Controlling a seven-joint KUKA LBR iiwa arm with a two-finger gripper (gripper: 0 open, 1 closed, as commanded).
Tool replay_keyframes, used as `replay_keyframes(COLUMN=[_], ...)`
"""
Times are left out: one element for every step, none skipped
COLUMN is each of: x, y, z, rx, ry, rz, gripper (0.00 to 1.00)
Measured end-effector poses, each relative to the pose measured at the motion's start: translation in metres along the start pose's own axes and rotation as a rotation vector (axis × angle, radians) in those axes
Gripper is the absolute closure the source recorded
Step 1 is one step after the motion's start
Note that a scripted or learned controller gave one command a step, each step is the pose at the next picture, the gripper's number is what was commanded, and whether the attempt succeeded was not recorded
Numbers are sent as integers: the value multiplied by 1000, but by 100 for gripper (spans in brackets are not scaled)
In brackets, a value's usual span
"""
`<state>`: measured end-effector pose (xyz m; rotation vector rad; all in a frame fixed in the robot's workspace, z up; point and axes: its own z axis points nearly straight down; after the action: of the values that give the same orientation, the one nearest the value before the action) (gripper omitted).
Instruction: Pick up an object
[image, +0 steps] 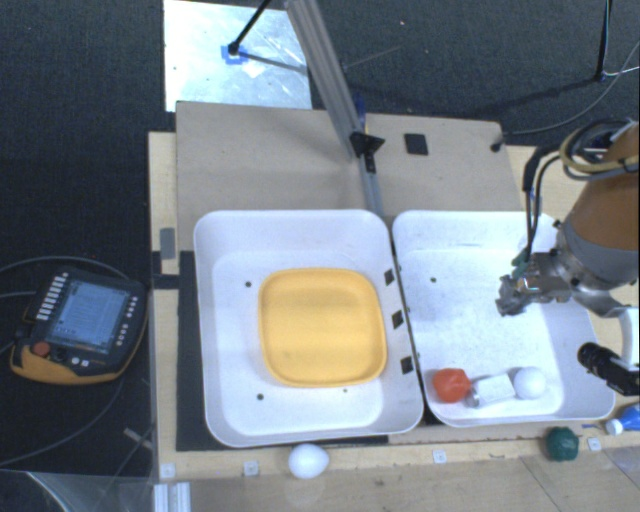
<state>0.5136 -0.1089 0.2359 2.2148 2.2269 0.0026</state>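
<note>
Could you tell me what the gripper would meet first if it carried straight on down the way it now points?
Probably the bare floor of the right bin: the gripper hangs above it, well clear of the red object. Depth is hard to judge.

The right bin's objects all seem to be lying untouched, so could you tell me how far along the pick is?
Nothing looks picked yet. The gripper hangs above the right bin, away from the red object, white tube and white ball on its floor. Reaching, gripping and lifting one remain.

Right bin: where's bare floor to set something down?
Bare floor spans the right white bin upper and middle area, left of the claw. Crowded along the near wall: red ball, white block, white ball.
</note>
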Motion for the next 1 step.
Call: replay_keyframes(x=[55], y=[21], z=[10], rx=[2], ry=[1], rz=[0], gripper=[100])
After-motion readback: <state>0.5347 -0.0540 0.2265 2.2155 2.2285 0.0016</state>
